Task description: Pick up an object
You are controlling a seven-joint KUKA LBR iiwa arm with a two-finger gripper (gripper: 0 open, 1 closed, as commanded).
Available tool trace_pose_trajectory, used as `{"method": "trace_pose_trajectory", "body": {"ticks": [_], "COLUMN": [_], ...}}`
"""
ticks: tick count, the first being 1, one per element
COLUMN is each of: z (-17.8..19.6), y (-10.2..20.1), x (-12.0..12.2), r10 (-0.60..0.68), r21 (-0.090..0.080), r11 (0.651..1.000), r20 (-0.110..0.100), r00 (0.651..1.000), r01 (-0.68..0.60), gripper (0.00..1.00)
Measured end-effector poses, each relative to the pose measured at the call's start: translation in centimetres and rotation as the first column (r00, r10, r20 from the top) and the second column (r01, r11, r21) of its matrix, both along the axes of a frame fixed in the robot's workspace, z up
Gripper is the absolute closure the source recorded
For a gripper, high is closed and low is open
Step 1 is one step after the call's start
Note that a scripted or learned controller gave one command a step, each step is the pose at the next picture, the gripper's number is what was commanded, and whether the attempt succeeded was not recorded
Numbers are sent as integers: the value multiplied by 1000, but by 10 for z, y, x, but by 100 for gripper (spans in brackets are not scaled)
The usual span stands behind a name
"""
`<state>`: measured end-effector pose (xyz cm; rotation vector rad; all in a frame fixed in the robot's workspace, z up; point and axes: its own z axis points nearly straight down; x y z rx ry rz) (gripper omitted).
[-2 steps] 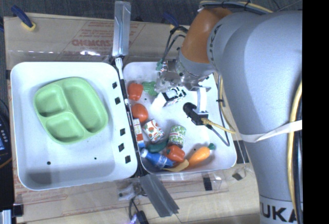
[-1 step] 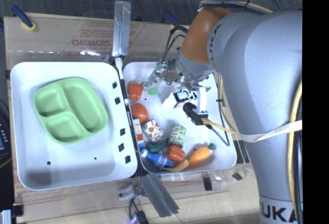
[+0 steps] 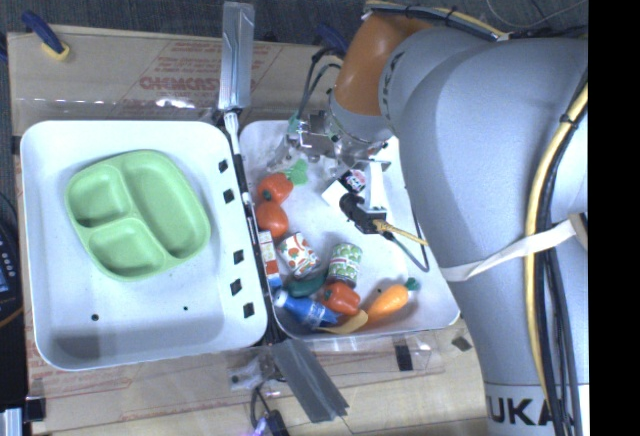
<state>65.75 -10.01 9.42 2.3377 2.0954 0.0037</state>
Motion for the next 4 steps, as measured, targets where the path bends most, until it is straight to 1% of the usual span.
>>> {"method": "trace_pose_trajectory", "body": {"ticks": [1, 2, 3, 4], "z": [10, 9, -3, -3], "y": [1, 2, -6, -70], "x": [0, 0, -34, -70], "r10": [7, 8, -88, -265], "r21": [0, 0, 0, 0], "r11": [1000, 1000, 996, 964], "r20": [-3, -3, -7, -11], "r00": [1000, 1000, 996, 964], "r01": [-7, -8, 88, 265], "gripper": [100, 0, 0, 0]}}
